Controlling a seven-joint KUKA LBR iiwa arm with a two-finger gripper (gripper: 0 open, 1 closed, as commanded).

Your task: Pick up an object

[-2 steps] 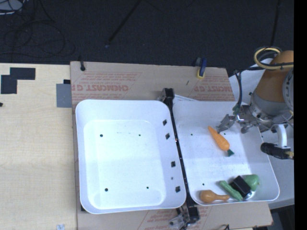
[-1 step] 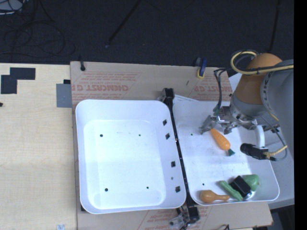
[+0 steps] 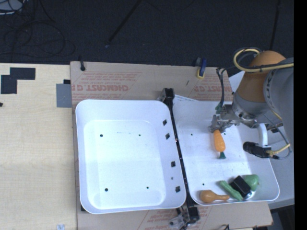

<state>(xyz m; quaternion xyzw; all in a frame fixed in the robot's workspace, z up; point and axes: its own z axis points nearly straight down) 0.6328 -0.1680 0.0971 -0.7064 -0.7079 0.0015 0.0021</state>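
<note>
1. Because the arm reaches in from the right, the two-finger gripper (image 3: 220, 124) hangs over the right white bin (image 3: 201, 164), near that bin's far right corner, with the grey arm and its orange band (image 3: 259, 78) above and behind it.
2. Every loose thing lies in that right bin, so it is the sensible place to work; the left white bin (image 3: 124, 155) shows bare floor.
3. A small orange carrot-shaped toy with a dark green tip (image 3: 219, 142) lies lengthwise just below the gripper, roughly midway along the bin's right half, its upper end reaching up to the fingers.
4. Whether the fingers are spread or closed I cannot tell: they are small, dark and blurred against the wrist. The carrot's top looks touching or nearly touching them, but nothing clearly sits between them, so I would not call it held.
5. Along the bin's near edge lies a tan pear-shaped gourd toy (image 3: 212, 196); toward the near right corner a green plastic piece (image 3: 249, 181) and a black block (image 3: 240, 186) are bunched together, touching.
6. My judgement: the carrot is the target, standing apart from the others and easiest to reach.
</note>
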